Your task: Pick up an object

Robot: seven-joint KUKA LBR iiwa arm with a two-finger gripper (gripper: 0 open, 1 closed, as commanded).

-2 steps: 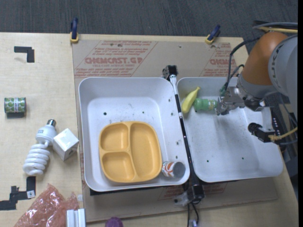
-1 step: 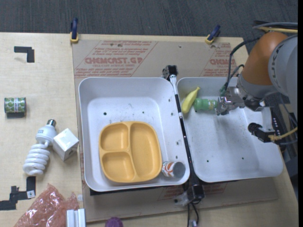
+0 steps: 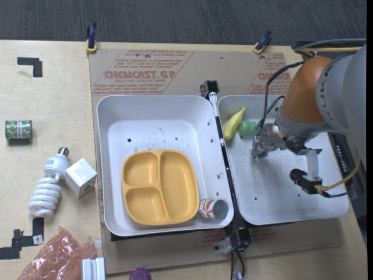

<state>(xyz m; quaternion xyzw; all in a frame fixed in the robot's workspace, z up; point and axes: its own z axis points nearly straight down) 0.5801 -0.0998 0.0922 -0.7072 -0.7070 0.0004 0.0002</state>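
Yellow banana and a green block lie at the far left of the right bin; our gripper hovers just beside them. We lower squarely over one, avoiding the wall.

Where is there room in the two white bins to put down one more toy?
The right bin has bare floor along its near edge, in front of the gripper. The left bin has a bare strip behind the yellow divided plate. It is crowded near the banana and arm.

The brown board reads "CHEMCAST" (red, upside down).
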